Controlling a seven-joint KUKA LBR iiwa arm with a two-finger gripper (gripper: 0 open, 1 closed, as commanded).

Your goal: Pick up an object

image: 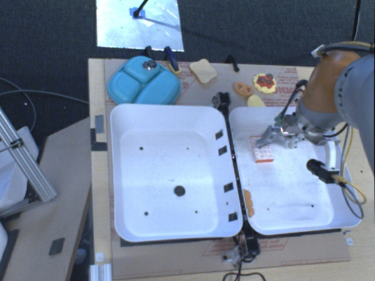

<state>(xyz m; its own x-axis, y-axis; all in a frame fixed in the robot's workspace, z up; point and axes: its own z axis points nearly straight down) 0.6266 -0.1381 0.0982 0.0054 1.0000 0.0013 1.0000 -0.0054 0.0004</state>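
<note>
Within the right bin point(328, 212): one red-and-white packet point(263, 152), lying flat near its upper left, and one small tan piece point(248, 202) at the left wall. Gripper point(270, 134), arm reaching from the right, sits low just above the packet; grip state cannot be told. Left bin point(135, 215): one dark disc point(179, 190). Worktop point(193, 75) behind: one blue tray point(143, 82), one bread slice point(203, 71).

A small flat card point(263, 150) lay in the right bin point(304, 218), near the bin's back left part. It was white with red marks, and it had a red strip along its near edge. It lay flat on the bin floor. A small orange-brown piece point(248, 202) lay at the left wall of the same bin, close to the front. The two things were well apart.
</note>
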